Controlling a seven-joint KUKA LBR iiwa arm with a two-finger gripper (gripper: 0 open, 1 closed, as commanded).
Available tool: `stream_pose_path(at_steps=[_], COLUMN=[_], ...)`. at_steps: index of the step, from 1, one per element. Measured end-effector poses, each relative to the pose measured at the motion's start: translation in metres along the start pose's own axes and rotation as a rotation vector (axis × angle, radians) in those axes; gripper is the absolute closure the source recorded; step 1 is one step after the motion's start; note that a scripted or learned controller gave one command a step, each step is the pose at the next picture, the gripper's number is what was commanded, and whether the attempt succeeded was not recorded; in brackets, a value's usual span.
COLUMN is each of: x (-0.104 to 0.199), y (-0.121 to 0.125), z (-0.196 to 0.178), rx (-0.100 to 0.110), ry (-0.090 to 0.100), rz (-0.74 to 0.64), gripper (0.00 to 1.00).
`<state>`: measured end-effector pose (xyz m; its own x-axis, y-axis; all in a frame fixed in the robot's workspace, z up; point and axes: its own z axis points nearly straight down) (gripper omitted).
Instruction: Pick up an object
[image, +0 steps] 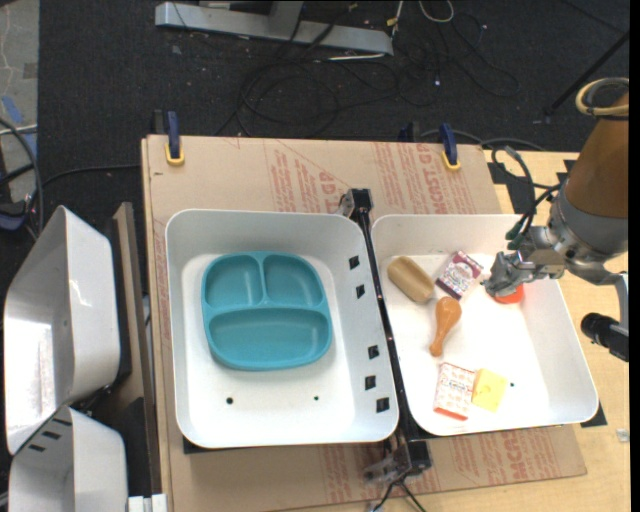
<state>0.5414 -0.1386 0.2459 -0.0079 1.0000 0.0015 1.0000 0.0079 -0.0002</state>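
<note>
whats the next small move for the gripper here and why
Probably a short straight descent onto the orange-red object. The gripper sits right above it at the far right of the right bin, and nothing shows between its fingers. The purple-and-white packet lies close on the camera's left, so any sideways drift risks nudging it.

Two white bins on the table: left bin (190, 330), right bin (560, 390). Left bin: one teal divided plate (266, 310). Right bin, six items: one tan bread roll (410, 278), one toy drumstick (445, 323), one purple-and-white packet (459, 274), one orange-red piece (508, 293) partly under the arm, one red-and-white box (455, 389), one yellow square (489, 390). One arm, one tool (502, 272).
</note>
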Motion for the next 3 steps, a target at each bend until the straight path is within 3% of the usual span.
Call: stream_pose_path(at_steps=[3], x=[0.165], y=[-0.001], z=[-0.007], rx=[-0.001], ry=[0.0], rz=[0.0], gripper=[1.0])
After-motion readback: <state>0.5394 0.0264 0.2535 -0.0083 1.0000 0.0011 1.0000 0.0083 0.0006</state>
